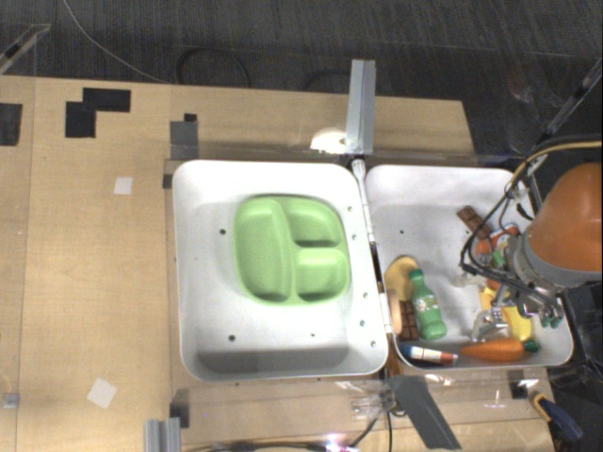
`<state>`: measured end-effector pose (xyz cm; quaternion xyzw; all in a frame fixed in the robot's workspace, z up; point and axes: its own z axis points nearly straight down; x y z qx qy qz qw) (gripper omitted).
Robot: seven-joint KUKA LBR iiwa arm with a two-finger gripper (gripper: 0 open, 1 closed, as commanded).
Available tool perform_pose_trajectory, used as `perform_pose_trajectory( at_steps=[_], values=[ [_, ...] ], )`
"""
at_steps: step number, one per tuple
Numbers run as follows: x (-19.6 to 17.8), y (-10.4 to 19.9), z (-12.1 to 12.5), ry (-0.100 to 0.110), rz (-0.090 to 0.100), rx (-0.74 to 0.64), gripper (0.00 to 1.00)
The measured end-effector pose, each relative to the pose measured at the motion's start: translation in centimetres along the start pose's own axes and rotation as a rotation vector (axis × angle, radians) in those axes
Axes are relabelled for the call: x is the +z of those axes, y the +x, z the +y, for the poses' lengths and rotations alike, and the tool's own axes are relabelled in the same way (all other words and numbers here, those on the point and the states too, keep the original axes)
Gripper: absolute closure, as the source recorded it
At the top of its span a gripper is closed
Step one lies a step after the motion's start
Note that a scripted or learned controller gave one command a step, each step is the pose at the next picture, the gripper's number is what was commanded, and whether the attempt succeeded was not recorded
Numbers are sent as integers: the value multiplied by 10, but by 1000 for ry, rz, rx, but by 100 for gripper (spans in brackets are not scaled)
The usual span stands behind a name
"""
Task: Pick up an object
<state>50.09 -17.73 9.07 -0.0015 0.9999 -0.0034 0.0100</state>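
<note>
One fixed camera looks down from above the table at a slant — far enough to frame both white bins side by side, the arm entering at 3 o'clock.

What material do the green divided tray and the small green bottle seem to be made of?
Green divided tray: probably moulded plastic, matte; its colour is even and its compartment edges are soft and rounded.
Small green bottle: probably clear or glossy plastic with a white cap; it shows bright highlights, though the view is too small to be sure.

Gripper low, wrist angled down
</note>
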Motion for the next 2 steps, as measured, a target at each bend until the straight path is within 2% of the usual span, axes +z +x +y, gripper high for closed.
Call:
perform_pose_trajectory(
  at_steps=[1, 2],
  values=[
    [-6, -35, 79, 3, 4, 71, 0],
    [-1, 8, 43, -3, -1, 25, 0]
  ],
)
